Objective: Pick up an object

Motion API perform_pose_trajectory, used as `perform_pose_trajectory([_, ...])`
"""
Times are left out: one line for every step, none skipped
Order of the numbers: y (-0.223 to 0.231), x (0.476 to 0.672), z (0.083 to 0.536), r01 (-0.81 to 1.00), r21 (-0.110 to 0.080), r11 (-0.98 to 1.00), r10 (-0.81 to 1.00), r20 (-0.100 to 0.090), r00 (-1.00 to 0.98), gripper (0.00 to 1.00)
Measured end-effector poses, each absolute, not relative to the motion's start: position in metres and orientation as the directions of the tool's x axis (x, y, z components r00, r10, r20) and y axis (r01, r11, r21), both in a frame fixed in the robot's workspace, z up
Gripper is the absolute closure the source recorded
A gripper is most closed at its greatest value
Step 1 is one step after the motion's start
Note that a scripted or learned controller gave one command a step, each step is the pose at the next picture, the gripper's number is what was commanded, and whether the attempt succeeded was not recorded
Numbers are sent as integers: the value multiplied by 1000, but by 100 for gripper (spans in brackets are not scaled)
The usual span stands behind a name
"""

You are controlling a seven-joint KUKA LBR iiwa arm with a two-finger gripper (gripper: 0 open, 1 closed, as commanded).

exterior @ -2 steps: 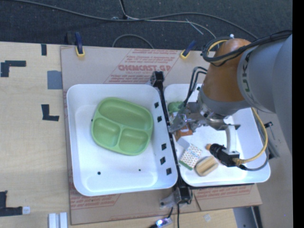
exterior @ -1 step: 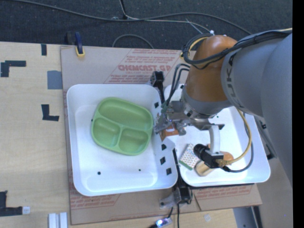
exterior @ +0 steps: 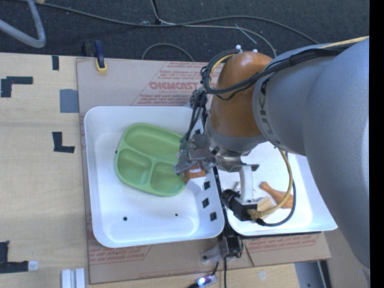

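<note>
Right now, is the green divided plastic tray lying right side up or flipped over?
Right side up: the green divided plastic tray shows its three compartments facing upward, in the left white bin.

A robotics laboratory workcell. Two shallow white bins [exterior: 96, 161] sit on a cardboard sheet [exterior: 168, 86] laid over a pale wooden bench [exterior: 36, 179] marked with dark tape pieces. Loose cables [exterior: 180, 26] cross dark carpet-like flooring [exterior: 270, 5], probably carpet. A grey industrial arm [exterior: 318, 119] reaches in.

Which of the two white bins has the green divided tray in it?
The left bin. The green tray lies in it, while the right bin holds an orange object.
</note>
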State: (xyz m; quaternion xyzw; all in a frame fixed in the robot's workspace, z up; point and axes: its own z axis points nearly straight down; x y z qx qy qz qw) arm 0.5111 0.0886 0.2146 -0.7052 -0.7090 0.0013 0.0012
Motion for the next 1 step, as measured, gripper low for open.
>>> perform_pose_trajectory([87,511,215,1000,-3,3,1000,0,-3,0])
